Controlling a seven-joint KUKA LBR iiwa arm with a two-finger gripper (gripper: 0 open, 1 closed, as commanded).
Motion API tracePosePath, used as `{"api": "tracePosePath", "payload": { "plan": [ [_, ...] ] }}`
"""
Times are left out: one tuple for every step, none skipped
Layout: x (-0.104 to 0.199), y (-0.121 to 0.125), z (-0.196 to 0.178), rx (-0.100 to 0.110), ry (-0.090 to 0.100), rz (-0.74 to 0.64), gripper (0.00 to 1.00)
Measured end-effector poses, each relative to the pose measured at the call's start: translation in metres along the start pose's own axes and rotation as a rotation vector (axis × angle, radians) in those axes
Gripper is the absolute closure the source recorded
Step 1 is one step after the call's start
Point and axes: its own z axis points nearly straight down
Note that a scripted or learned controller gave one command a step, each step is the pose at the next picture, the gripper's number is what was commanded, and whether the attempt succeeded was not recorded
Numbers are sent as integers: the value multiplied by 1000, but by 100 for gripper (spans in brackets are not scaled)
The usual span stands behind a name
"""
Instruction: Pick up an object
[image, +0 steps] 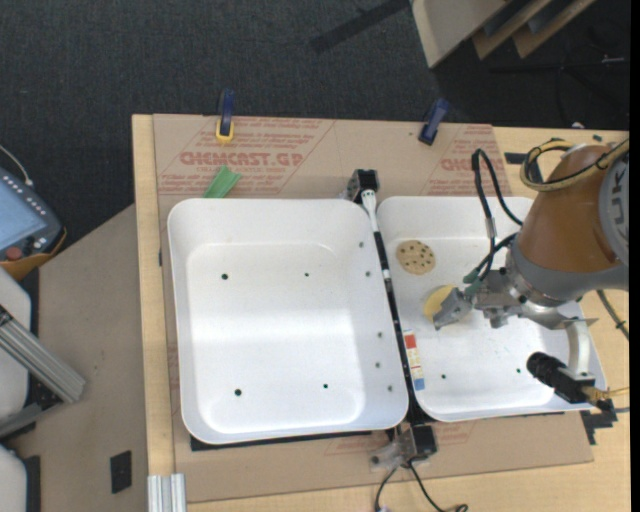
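Near the right bin's (470, 405) left wall lies a pale yellow lump (436, 297); the gripper (447, 311) touches it, grip impossible to tell.

Round tan cookie (415, 256) and yellow piece (436, 298), both in right bin (480, 400).

The brown board (300, 145) under the bins bore red print, upside down from where I stood; behind the left bin it seemed to read "CHEMCAST GP", with smaller lines around it too fine to make out. The same red print repeated behind the right bin, partly hidden, and unreadable.
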Motion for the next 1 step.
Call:
{"api": "tracePosePath", "payload": {
  "plan": [
    [-26,46,-246,-39,-10,-3,0]
  ]
}}
